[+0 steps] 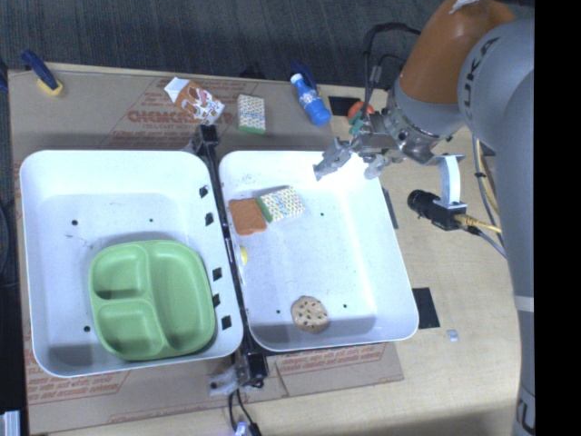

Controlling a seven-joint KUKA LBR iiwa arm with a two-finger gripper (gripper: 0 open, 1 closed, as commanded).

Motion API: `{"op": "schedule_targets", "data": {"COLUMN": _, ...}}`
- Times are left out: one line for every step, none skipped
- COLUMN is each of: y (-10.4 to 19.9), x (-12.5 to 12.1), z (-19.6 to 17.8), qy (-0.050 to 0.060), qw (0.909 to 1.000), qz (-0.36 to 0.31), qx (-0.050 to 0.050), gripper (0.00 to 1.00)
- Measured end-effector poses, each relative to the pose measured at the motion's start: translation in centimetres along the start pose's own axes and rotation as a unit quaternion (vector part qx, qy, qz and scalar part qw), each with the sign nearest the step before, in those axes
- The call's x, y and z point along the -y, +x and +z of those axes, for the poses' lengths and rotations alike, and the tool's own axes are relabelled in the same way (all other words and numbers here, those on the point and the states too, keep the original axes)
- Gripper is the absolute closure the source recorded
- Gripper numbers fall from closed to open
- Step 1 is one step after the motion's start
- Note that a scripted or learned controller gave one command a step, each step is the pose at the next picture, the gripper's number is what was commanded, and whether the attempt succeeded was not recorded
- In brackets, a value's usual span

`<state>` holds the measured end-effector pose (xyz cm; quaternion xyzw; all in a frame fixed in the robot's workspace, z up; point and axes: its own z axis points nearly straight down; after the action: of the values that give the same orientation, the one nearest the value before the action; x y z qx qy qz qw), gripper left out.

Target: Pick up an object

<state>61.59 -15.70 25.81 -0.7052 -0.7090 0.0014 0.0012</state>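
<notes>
Jaws (349, 160) hang over the far right corner of the right bin (386, 280), and nothing is between the fingers; they look spread apart, with one finger (329, 163) pointing left and the other near the rim. Inside this bin, an orange block (247, 216) lies close to the left wall, touching a patterned sponge (283, 204) on its right. A cookie (310, 313) lies near the front wall, well apart from them. The left bin (54, 198) holds a green tray (150, 300) with compartments. On the tabletop (454, 371) behind the bins lie a blue bottle (310, 100), a small box (251, 113) and a snack bag (194, 101).
</notes>
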Motion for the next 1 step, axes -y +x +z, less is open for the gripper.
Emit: {"op": "schedule_targets", "data": {"y": 0.77, "x": 2.82, "z": 12.93, "qy": 0.002, "qw": 1.0, "qz": 0.0, "qx": -0.001, "gripper": 0.0}}
